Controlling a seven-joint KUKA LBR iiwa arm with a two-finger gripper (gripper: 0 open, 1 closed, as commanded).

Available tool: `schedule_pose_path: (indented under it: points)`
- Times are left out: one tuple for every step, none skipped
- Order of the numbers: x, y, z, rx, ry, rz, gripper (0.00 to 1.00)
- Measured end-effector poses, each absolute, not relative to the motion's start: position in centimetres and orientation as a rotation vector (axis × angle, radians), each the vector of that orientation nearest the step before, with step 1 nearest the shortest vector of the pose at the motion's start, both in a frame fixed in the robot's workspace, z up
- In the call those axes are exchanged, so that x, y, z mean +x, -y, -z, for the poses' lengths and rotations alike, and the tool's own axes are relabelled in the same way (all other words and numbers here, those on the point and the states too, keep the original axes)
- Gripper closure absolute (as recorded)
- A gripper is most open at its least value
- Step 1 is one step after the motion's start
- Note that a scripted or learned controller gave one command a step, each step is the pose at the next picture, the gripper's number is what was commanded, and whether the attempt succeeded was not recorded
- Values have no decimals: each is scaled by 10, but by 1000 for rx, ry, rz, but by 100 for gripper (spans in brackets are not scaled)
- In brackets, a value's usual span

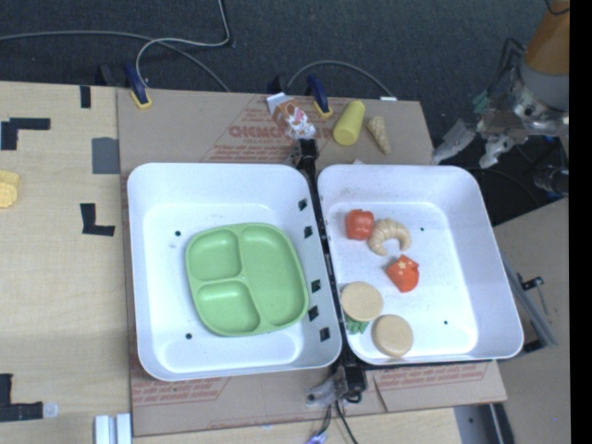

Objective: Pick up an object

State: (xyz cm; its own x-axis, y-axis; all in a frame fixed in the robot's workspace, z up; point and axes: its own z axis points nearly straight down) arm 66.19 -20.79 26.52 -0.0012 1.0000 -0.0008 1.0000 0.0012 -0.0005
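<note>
The right bin (462, 202) holds a red toy pepper (360, 224), a tan croissant (389, 236), a red strawberry-like piece (403, 274) and two round tan biscuits (362, 301) (393, 334). A green bit peeks out between the biscuits. My gripper (467, 152) hangs beyond the right bin's far right corner, above the dark floor, well apart from all the items. Its two fingers are spread open with nothing between them.
The left bin (157, 202) carries a green divided plate (246, 278). On the cardboard behind the bins lie a yellow cylinder (349, 123), a small cone (379, 134) and a little packet (294, 117). Cables run along the back.
</note>
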Motion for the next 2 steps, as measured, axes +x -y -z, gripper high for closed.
schedule_pose_path:
  points:
    - [613,223,-94,2220,-2223,0,0]
    - [546,155,-87,2219,-2222,-3,0]
